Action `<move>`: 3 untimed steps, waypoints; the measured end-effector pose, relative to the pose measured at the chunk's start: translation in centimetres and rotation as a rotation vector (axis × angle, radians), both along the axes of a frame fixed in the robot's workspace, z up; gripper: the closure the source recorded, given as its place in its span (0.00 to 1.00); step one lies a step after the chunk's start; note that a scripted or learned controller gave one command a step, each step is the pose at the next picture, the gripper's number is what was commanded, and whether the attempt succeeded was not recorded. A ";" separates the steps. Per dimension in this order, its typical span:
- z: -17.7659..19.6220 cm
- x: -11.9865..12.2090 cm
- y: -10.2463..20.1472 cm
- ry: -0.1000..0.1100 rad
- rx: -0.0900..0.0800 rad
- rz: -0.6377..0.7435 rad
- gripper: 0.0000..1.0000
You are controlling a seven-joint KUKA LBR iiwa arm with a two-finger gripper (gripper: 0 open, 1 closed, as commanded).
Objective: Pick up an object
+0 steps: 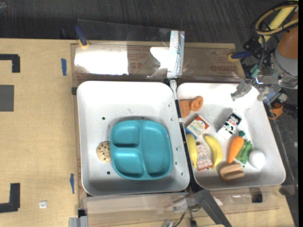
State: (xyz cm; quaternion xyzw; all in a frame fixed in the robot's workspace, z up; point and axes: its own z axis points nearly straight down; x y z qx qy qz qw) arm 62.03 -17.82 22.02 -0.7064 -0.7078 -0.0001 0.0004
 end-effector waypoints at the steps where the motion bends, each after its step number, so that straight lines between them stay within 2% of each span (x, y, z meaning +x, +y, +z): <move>1: -11.7 -3.7 -0.1 -0.009 -0.002 -0.010 0.00; 2: -11.0 -3.8 -0.1 -0.006 -0.002 -0.012 1.00; 3: -1.9 -4.4 5.7 -0.008 0.000 -0.150 1.00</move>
